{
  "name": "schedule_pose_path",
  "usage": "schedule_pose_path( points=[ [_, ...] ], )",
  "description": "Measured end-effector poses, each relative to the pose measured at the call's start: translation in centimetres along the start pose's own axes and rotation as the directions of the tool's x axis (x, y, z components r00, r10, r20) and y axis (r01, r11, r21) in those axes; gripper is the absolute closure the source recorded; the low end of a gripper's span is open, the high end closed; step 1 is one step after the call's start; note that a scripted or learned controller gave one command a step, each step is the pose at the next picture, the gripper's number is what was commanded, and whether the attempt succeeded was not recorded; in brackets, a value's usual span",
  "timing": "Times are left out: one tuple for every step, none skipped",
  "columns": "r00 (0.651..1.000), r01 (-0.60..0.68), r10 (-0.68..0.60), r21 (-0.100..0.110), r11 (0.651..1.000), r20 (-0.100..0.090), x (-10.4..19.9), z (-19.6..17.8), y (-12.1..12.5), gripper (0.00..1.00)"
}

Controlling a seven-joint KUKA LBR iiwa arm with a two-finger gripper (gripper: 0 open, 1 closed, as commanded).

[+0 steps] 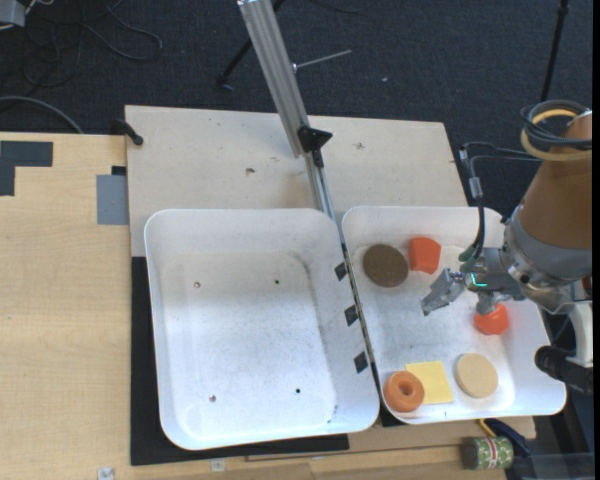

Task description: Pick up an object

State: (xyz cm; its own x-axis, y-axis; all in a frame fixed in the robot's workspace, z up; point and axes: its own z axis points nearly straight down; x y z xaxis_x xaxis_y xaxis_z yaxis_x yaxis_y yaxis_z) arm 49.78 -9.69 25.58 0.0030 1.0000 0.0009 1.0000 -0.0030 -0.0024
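Grey jaws (442, 296) hang over the right bin (435, 348) near a brown disc (385, 265), their opening impossible to tell.

A dark carpet (430, 48) lies at the far side, with black cables (70, 28) trailing across it on the left. A pale bench board (210, 158) sits in the middle, a light wood table (50, 328) to its left. A metal rail (278, 68) slants up from the board.

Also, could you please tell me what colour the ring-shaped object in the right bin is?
Orange. The ring lies at the right bin's near-left corner, clearest in the camera view.
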Motion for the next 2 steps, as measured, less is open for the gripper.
schedule_pose_path(
  points=[
    [1.000, 0.002, -0.002, 0.007, 1.000, -0.001, -0.5, 6.2, 0.2, 0.00],
    [1.000, 0.002, -0.002, 0.008, 1.000, -0.001, -1.3, 12.0, 0.6, 0.00]
  ],
)
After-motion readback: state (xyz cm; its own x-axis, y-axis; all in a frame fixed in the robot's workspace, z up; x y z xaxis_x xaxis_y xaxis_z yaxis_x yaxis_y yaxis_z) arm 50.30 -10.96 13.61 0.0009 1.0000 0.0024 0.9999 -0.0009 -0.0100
